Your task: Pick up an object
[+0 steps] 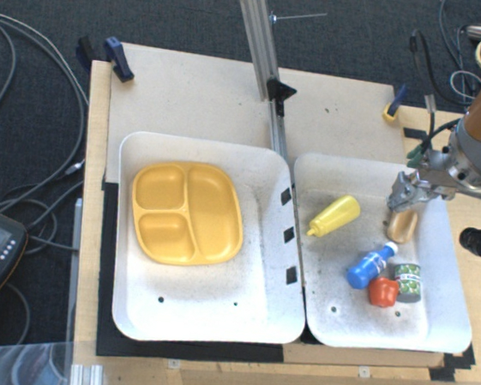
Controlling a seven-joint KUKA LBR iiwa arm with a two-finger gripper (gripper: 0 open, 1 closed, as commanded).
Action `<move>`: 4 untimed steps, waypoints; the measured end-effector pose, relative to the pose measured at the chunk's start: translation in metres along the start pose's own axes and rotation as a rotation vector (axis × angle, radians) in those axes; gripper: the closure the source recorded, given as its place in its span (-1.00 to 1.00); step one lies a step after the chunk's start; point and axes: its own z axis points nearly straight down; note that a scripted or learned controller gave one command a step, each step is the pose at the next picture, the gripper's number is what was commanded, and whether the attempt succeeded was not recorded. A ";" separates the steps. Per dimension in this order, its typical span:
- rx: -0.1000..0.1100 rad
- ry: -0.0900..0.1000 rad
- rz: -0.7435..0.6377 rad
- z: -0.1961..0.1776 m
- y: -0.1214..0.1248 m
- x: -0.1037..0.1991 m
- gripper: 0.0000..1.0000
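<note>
The right bin (432, 330) holds a yellow bottle (334, 216) lying on its side, a blue bottle (366, 267), a small red object (383, 292) and a green-and-grey can (409, 282). A tan, rounded object (403, 224) lies near the bin's far right. My gripper (403, 200) hangs directly over that tan object and hides its upper end. Whether they touch is unclear.
The left bin (208, 322) holds a yellow divided plate (188, 212). A metal pole (266, 44) rises from between the bins at the back. Blue clamps (118, 57) sit on the bench's far corners. Cables lie on the floor at left.
</note>
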 end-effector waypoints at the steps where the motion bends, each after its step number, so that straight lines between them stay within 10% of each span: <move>1: 0.005 0.004 -0.005 0.004 -0.014 0.059 1.00; 4: 0.008 0.003 -0.005 0.025 -0.019 0.213 1.00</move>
